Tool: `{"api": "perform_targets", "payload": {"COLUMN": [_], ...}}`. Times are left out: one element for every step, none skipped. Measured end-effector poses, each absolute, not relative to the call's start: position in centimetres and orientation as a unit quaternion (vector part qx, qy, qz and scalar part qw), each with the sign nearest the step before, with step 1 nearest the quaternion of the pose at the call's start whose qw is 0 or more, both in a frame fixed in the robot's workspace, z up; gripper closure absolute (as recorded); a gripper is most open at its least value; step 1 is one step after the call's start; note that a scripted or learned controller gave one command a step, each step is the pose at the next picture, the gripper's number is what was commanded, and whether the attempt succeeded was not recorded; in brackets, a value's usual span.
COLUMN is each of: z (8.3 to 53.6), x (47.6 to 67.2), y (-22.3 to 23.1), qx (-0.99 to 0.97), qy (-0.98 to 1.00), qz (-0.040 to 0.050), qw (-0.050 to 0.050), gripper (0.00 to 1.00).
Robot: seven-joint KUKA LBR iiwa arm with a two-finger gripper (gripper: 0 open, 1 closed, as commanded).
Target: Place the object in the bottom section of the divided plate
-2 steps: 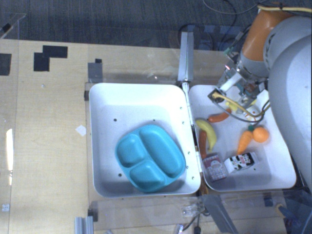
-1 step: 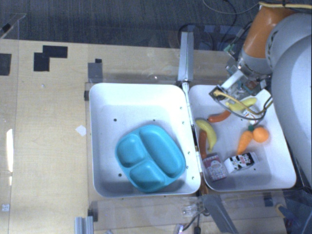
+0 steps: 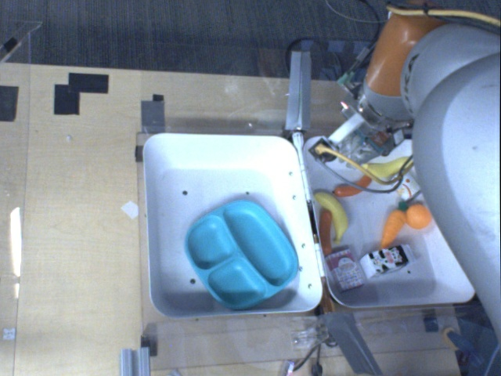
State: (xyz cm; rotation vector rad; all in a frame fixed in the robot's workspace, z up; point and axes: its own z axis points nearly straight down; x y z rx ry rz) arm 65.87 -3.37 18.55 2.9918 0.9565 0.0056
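A blue divided plate [image 3: 241,253] lies in the left bin [image 3: 168,210], its three sections bare. My gripper [image 3: 362,147] hangs low over the back of the right bin [image 3: 454,284], just above a pale yellow fruit [image 3: 389,167] and a small red-orange pepper [image 3: 349,189]. A yellow banana [image 3: 333,214] and a brown sausage [image 3: 325,233] lie along that bin's left wall. A carrot [image 3: 393,225] and an orange [image 3: 419,216] sit near the arm. I see nothing lifted between the gripper and the bin floor.
A maroon packet [image 3: 344,269] and a small milk carton [image 3: 389,260] lie at the front of the right bin. A metal divider post [image 3: 299,92] stands between the bins at the back. The grey arm covers the right bin's right side.
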Motion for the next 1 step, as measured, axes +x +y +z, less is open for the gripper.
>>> {"api": "perform_targets", "payload": {"z": [20.15], "x": [59.08], "y": [-4.85], "qx": [0.913], "qy": [0.407], "qz": [0.0015], "qw": [0.0], "gripper": [1.0]}}
